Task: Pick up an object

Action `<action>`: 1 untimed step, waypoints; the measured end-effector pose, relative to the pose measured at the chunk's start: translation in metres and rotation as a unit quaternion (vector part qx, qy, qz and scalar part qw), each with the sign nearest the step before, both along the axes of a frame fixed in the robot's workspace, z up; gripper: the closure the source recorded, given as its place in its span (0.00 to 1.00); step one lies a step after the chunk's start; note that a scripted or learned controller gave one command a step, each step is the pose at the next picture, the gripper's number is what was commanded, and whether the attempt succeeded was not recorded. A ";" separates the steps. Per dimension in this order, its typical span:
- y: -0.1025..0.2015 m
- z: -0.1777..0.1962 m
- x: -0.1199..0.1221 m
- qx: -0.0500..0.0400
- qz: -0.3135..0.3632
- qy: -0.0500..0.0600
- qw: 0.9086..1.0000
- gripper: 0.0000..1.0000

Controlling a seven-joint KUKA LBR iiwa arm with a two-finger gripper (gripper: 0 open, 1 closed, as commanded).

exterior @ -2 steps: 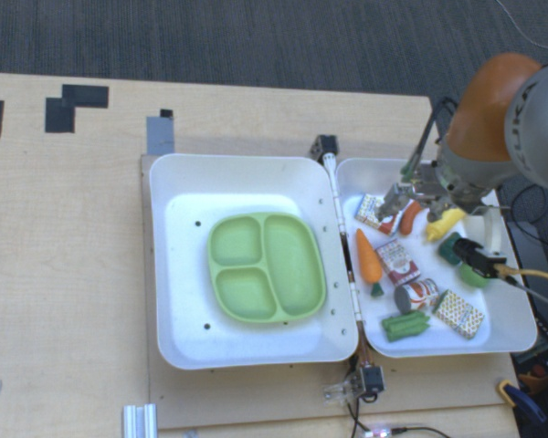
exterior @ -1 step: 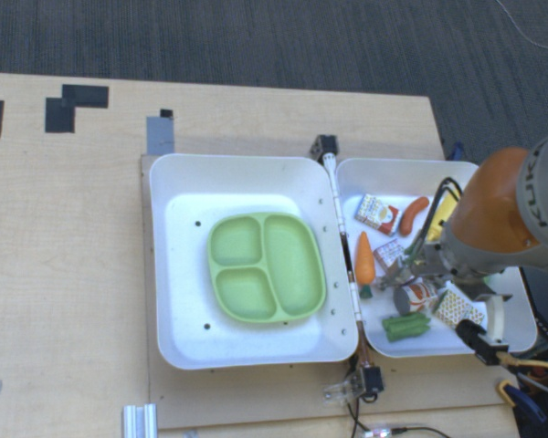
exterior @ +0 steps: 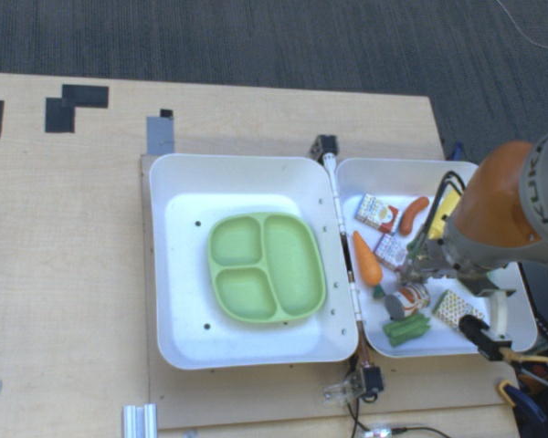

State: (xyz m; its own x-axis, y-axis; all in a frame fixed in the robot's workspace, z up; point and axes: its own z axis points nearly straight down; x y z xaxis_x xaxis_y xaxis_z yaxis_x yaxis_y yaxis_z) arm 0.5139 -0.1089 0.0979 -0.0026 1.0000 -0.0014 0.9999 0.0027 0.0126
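The right bin [exterior: 527, 336] holds several small objects. An orange carrot [exterior: 366, 258] lies by its left wall. A small red and white box [exterior: 376, 212] and a red sausage [exterior: 412, 214] sit at the back. A green vegetable [exterior: 407, 328] lies at the front, with a grey piece [exterior: 395, 307] just behind it. A dotted pale packet [exterior: 455, 308] is at the front right. My gripper [exterior: 411, 286] reaches down into the middle of this bin, over a small red and white item [exterior: 415, 293]. The wrist with its orange band [exterior: 493, 199] hides the objects behind it.
The left bin [exterior: 178, 245] holds a light green divided plate [exterior: 266, 267]. A yellow object [exterior: 445, 210] peeks out beside the arm at the back of the right bin. A black part [exterior: 479, 334] of the arm hangs over the bin's front right. Cables lie at the bench's front edge.
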 end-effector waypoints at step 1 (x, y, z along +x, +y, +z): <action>0.000 0.000 0.000 0.000 0.000 0.000 1.000 0.00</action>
